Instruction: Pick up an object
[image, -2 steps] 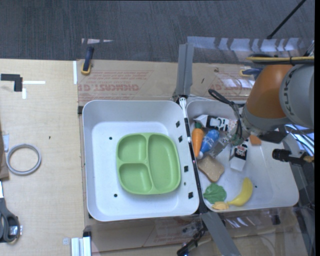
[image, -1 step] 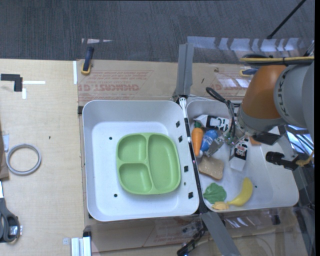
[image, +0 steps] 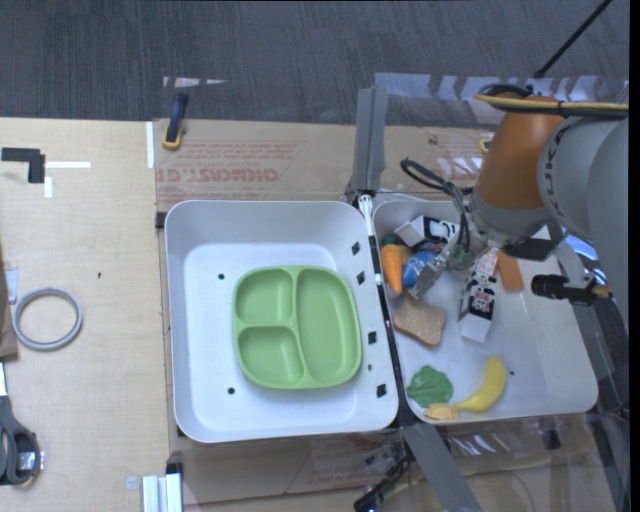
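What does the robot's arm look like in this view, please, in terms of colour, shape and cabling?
The arm is thick and rounded, with a grey shell and an orange band above the wrist. Black cables loop beside it near the end effector.

Two white bins (image: 190, 330) sit side by side on the tabletop (image: 80, 250). One green plate (image: 297, 327), split into three compartments, lies in the left bin. The right bin (image: 560, 360) carries one banana (image: 484, 388), one green leaf (image: 430, 384), one slice of bread (image: 420, 322), one carrot (image: 392, 268) and one small white carton (image: 480, 298). One tape roll (image: 44, 318) rests on the tabletop at the left.
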